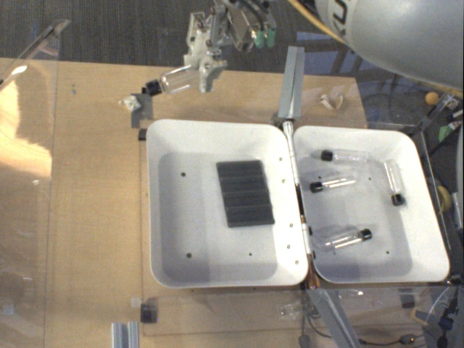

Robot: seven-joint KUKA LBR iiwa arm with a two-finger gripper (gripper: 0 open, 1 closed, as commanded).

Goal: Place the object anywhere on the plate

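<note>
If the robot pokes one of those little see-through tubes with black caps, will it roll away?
Probably. The tube looks round and lies on its side on the flat floor of the right bin, so it may roll. It looks thin and clear, perhaps light and slippery.

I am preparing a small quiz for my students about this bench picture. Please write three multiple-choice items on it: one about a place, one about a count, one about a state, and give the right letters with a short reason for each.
1. Where does the dark ridged plate lie?
A. in the left bin
B. in the right bin
C. on the bare bench

2. How many clear vials with black caps lie in the right bin?
A. two
B. four
C. six

3. What is between the fingers of the gripper?
A. nothing
B. the plate
C. a clear vial

Answers:
1 A: the plate rests on the floor of the left bin.
2 B: four vials show there, one being the vial nearest the front.
3 C: a held vial with a black cap sticks out sideways from the gripper, above the bench behind the left bin.
</note>
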